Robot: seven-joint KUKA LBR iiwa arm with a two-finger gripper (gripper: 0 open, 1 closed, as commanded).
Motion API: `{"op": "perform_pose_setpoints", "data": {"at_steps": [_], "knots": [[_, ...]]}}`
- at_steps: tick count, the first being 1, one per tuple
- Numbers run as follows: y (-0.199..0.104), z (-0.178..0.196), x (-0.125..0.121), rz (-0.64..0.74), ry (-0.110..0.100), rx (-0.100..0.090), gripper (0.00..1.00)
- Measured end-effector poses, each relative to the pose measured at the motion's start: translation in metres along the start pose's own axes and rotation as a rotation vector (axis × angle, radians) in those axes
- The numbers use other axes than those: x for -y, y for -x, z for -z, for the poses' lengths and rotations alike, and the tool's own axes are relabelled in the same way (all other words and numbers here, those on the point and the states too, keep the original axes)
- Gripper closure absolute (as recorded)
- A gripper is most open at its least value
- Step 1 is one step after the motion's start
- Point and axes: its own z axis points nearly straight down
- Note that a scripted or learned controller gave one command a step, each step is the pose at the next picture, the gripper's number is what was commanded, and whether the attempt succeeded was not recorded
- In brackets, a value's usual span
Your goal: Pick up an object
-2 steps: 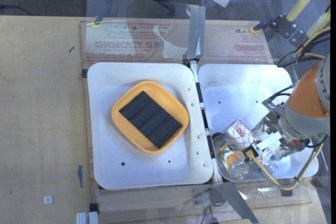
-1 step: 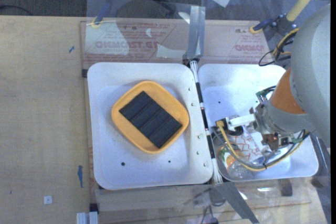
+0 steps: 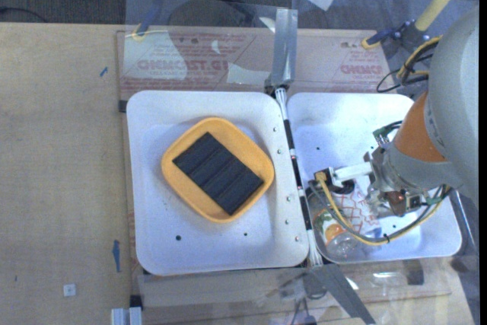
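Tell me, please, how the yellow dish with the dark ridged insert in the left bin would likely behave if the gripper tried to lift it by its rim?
The yellow dish looks moulded and stiff, so it probably would not flop. It is broad and shallow, so a rim grasp may tilt it. The dark insert seems to lie loose inside and might slide out.

Left bin (image 3: 152, 240): the yellow tray (image 3: 217, 177) with its black ridged insert occupies the centre; bare white floor remains along every wall. Right bin (image 3: 335, 114): upper half unobstructed. Lower half crowded by the arm (image 3: 437, 141), yellow cable loops (image 3: 346, 223) and small packaged items (image 3: 342, 228) against the divider.
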Motion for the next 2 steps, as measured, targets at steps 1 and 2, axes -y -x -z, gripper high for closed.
{"op": "perform_pose_setpoints", "data": {"at_steps": [1, 2], "knots": [[-0.049, 0.085, 0.012, 0.236, -0.006, 0.007, 1.00], [-0.110, 0.085, 0.012, 0.190, -0.006, 0.007, 1.00]]}}
